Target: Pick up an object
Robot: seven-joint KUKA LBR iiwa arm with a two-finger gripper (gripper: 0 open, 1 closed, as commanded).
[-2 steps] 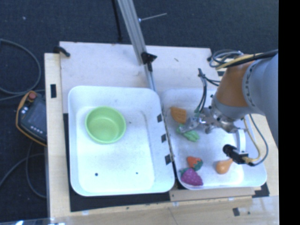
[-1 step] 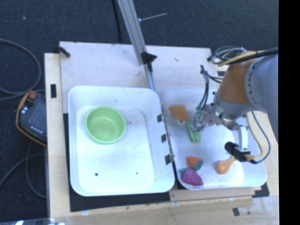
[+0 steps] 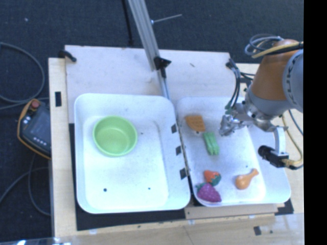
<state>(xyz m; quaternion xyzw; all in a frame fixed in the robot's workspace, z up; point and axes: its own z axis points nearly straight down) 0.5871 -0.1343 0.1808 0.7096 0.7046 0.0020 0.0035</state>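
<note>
1. A green bowl [image 3: 115,136] sits in the left bin [image 3: 127,193], far left of the claw.
2. An orange bun [image 3: 194,122] and a green pickle [image 3: 211,143] lie just left of the claw.
3. A purple grape bunch [image 3: 209,192] and a strawberry [image 3: 212,177] lie below it.
4. The claw [image 3: 227,127] hangs over the right bin [image 3: 265,188], holding nothing visible; its spread cannot be told.
5. An orange drumstick [image 3: 246,179] lies below and right of it.

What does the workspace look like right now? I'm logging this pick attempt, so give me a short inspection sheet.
Surface: two white bins; left bin, right bin.
Job's things: right bin holds orange-brown piece, green piece, strawberry, purple grapes, orange drumstick.
Clutter: green bowl in left bin.
Grippers: gripper above right bin, nothing seen held.
Cables: cables by the arm.
Surroundings: pendant on dark floor; metal pole.
</note>
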